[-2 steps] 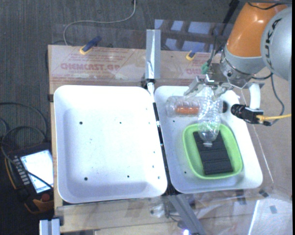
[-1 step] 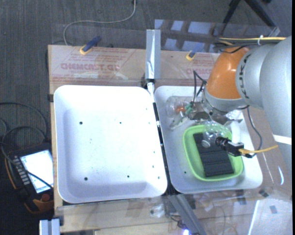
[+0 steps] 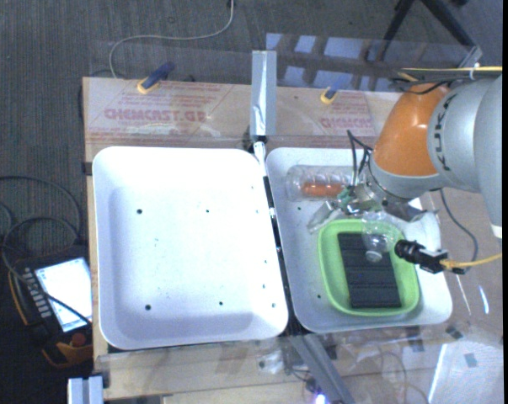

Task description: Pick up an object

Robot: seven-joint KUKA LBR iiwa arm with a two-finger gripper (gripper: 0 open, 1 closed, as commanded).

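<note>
Because the arm [image 3: 443,137] reaches in from the right and its wrist hangs low over the far part of the right bin [image 3: 297,297], the step in hand looks like the descent onto a target, and doing it well depends on choosing one thing cleanly. The gripper [image 3: 365,202] sits just above the far rim of a green tray [image 3: 329,259] that holds a dark ribbed block [image 3: 370,274], with a clear, glassy piece [image 3: 375,242] lying on the block's far end. Just to the far left of the tool lies a clear packet with something orange inside [image 3: 321,183]. Whether the tool is released or clenched I cannot tell, since the wrist hides it, and nothing can be seen grasped. The candidates crowd together, so the closing stroke should centre on a single item, probably the clear piece or the packet, and avoid straddling the tray's rim. The left bin [image 3: 186,242] offers nothing to aim at.
</note>
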